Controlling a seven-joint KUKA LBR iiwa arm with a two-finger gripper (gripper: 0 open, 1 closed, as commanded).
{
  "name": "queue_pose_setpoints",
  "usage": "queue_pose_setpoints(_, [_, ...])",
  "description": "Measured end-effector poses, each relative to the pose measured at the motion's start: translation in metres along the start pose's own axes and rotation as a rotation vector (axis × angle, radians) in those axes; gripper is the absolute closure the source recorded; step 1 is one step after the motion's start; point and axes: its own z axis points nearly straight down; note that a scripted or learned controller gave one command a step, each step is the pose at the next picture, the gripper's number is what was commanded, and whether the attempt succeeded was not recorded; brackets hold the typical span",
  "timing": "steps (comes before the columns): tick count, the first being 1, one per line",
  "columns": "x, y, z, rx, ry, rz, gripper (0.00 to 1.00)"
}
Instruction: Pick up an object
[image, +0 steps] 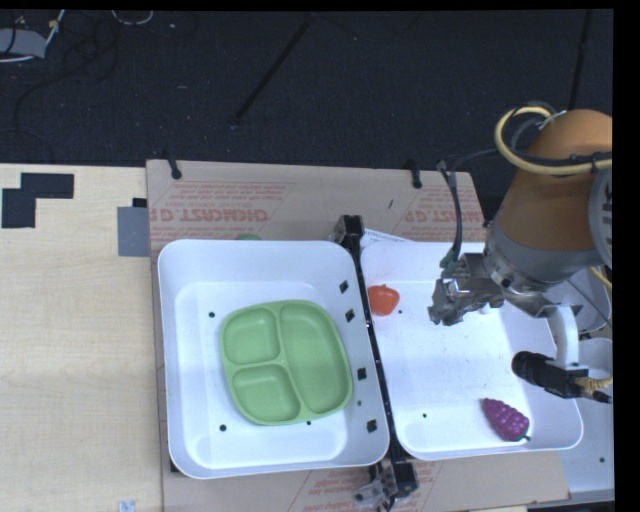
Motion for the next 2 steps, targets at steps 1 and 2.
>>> queue_pose_setpoints(1, [0.045, 0.020, 0.020, 0.003, 0.000, 0.001, 1.00])
queue_pose_setpoints(2, [0.087, 0.055, 0.021, 0.001, 0.000, 0.000, 1.00])
